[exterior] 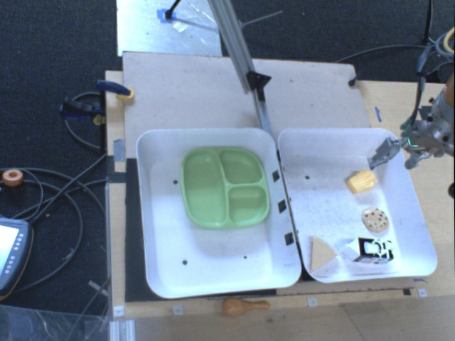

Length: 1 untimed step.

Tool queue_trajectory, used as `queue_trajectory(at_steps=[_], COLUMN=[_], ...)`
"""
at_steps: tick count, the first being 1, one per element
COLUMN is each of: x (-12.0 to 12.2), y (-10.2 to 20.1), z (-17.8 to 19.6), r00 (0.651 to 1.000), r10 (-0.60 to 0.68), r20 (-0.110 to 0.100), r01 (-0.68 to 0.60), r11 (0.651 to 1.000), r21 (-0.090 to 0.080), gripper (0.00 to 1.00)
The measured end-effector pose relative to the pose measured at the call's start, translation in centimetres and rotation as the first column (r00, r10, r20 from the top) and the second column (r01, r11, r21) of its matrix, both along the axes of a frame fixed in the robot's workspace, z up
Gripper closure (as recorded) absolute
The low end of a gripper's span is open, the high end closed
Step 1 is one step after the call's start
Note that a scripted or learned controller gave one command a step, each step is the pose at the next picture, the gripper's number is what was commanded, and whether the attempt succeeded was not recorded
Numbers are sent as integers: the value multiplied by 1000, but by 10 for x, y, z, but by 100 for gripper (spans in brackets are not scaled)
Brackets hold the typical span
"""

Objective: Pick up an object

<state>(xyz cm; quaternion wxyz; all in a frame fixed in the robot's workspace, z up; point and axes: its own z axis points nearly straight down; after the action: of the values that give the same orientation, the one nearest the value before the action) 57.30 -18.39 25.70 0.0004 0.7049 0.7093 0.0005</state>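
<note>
Yellow block [361,182] lying in the right bin [327,155], toward its far right side, just below and left of the hand [398,153]. Hand poised over the bin's upper right corner, fingers spread apart, nothing between them. Likely trouble from here: coming down off-centre and knocking the block sideways instead of straddling it; closing on its rounded face and squeezing it out; catching the bin's raised rim, very near the right finger. Also close by: a speckled cookie [375,220], a tan wedge [323,253], a black-and-white card [375,249]. Green divided plate [226,187] resting in the left bin [160,261], well apart.
</note>
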Motion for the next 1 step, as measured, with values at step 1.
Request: queue_trajectory(at_steps=[1], x=[0], y=[0], z=[0], r00=[1000], r10=[0], r20=[0], r01=[0], r11=[1000], r21=[0], gripper=[0])
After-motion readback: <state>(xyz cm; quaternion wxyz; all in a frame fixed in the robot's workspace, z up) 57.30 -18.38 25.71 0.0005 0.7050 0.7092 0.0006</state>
